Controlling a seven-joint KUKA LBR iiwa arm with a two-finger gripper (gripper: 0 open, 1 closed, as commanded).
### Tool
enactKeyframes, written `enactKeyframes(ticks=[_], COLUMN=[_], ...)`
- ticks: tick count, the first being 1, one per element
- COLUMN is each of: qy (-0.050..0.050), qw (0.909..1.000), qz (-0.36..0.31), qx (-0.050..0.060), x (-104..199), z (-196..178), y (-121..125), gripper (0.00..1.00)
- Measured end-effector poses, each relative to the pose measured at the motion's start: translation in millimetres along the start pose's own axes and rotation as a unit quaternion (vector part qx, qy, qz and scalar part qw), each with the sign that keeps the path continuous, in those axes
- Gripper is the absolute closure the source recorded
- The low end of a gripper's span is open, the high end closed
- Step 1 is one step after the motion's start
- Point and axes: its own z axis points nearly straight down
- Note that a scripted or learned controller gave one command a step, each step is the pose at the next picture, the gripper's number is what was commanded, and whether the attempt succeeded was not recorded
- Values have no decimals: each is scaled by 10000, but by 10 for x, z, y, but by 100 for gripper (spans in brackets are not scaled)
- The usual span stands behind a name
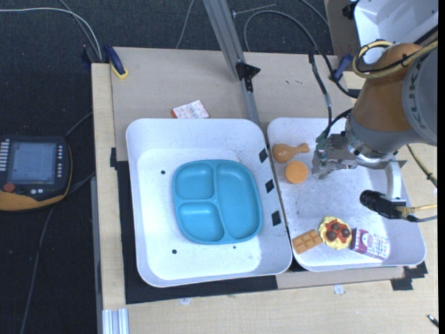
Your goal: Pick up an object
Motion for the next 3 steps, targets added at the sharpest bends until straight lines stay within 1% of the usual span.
enactKeyframes(ticks=[1, 2, 3], qy=[0, 2, 16], qw=[10000, 10000, 10000], qz=[-2, 0, -31], qx=[-5, 15, 26], x=[18, 21, 656], z=[-616, -798, -784], y=[-53, -42, 81], gripper=[100, 100, 100])
